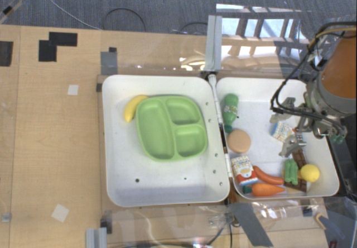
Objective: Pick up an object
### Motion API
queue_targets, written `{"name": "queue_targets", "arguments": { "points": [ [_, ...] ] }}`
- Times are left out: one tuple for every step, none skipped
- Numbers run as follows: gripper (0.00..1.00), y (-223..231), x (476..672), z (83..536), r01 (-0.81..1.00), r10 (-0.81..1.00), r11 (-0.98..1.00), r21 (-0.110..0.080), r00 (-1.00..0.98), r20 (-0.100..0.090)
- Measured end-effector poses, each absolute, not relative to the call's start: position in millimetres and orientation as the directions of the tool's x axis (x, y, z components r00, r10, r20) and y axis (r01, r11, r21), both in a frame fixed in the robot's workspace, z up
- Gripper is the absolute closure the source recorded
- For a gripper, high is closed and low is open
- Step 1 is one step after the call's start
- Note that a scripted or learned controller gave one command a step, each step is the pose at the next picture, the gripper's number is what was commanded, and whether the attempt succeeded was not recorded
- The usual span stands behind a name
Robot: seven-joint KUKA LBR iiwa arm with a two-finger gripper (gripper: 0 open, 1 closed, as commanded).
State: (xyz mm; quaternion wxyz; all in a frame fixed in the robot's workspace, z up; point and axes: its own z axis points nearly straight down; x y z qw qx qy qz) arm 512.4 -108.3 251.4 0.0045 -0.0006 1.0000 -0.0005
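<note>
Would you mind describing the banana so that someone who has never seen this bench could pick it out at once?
Look at the left white bin, the one that holds the green divided plate. The banana lies at the plate's upper left corner, partly tucked under its rim. It is the one yellow, curved thing in that bin; the other yellow piece, a round lemon, sits in the right bin.

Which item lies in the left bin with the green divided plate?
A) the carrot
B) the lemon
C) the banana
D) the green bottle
C: the banana lies at the upper left edge of the green divided plate in the left bin; the carrot, lemon and green bottle are all in the right bin.
</note>
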Motion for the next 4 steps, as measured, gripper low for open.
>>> {"name": "queue_targets", "arguments": {
  "points": [
    [0.0,-135.5,525.4,141.6,-0.505,-0.505,0.863,-0.001,-0.863,-0.004],
    [0.0,-143.7,599.9,142.6,-0.772,-0.772,0.635,-0.009,-0.635,-0.008],
    [0.0,-110.6,671.0,92.1,-0.829,-0.829,0.559,-0.012,-0.559,-0.001],
    [1.0,-107.2,675.6,108.6,-0.828,-0.828,0.561,-0.023,-0.56,-0.015]
  ]
}}
